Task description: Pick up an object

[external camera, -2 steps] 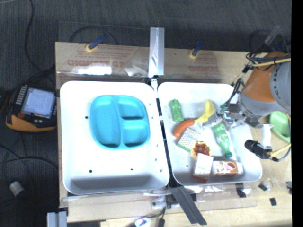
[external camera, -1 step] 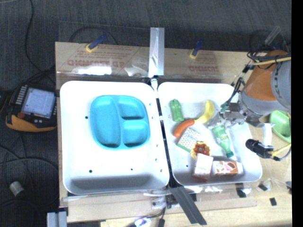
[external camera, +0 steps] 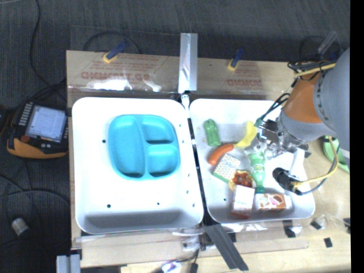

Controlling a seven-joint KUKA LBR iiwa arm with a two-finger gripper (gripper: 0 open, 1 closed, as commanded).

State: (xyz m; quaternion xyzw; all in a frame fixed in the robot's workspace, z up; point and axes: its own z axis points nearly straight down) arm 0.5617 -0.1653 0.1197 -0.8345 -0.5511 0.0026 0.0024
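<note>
The right bin (external camera: pixel 296 209) holds a heap of small items: a green pepper-like piece (external camera: pixel 211 132), an orange carrot (external camera: pixel 220 151), a yellow banana (external camera: pixel 248 134), a green bottle (external camera: pixel 257 168), a checkered packet (external camera: pixel 226 166), a red item (external camera: pixel 242 179) and two small boxes (external camera: pixel 243 198) (external camera: pixel 271 201). My gripper (external camera: pixel 266 145) reaches in from the right and sits low over the bin's right side, just above the top of the green bottle and beside the banana. The wrist hides what lies right under it.
The left bin (external camera: pixel 91 209) holds a blue divided tray (external camera: pixel 145 145). A metal divider (external camera: pixel 188 61) stands at the back between the bins. A handheld device (external camera: pixel 40 128) lies on the floor at the left. Cables (external camera: pixel 310 178) loop off the wrist.
</note>
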